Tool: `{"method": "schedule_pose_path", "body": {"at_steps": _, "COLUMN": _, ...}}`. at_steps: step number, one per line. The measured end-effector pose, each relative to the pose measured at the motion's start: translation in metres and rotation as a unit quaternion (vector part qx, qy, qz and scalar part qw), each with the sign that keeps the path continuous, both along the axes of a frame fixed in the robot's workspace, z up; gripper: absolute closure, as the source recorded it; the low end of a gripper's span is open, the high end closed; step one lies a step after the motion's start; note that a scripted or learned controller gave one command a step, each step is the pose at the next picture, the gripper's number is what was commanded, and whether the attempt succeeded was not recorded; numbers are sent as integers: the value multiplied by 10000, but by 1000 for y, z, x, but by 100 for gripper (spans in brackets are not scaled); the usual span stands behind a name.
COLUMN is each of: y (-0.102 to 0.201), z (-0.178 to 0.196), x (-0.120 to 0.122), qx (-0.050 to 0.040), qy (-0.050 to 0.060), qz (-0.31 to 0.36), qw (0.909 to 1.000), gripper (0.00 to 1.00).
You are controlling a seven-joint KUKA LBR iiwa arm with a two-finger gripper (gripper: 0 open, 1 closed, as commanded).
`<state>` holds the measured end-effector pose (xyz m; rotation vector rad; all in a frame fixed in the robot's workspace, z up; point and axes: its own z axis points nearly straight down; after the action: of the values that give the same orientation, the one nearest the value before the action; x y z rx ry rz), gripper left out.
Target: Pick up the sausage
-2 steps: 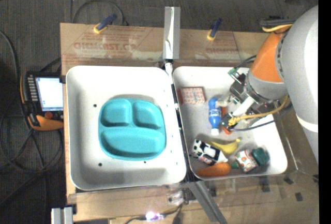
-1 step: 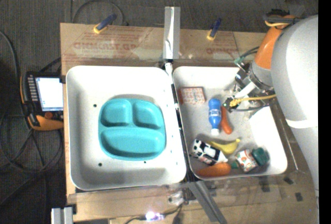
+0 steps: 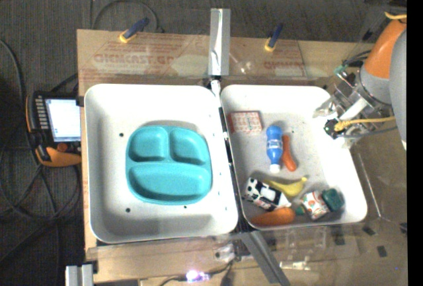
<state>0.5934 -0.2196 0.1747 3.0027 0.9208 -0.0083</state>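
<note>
The sausage (image 3: 289,153) is seen touching the blue bottle (image 3: 273,144) on its right, and is best clamped lengthwise, clear of the bottle. The gripper (image 3: 332,116) cannot be judged open or closed.

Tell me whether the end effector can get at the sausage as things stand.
Probably yes. The sausage lies uncovered in the right bin, bare floor between it and the end effector at the rim. The blue bottle close along its other side may crowd a grasp.
</note>
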Motion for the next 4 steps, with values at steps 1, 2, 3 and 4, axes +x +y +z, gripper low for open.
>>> {"method": "schedule_pose_path", "body": {"at_steps": 1, "y": 44, "z": -29, "x": -18, "qx": 8, "qy": 12, "qz": -348, "qw": 9994, "gripper": 0}}
{"method": "schedule_pose_path", "body": {"at_steps": 2, "y": 39, "z": -48, "x": -39, "qx": 3, "qy": 7, "qz": -567, "qw": 9984, "gripper": 0}}
{"method": "schedule_pose_path", "body": {"at_steps": 3, "y": 40, "z": -40, "x": -40, "qx": 15, "qy": 30, "qz": -561, "qw": 9984, "gripper": 100}}
{"method": "schedule_pose_path", "body": {"at_steps": 4, "y": 40, "z": -40, "x": -40, "qx": 17, "qy": 32, "qz": -560, "qw": 9984, "gripper": 0}}
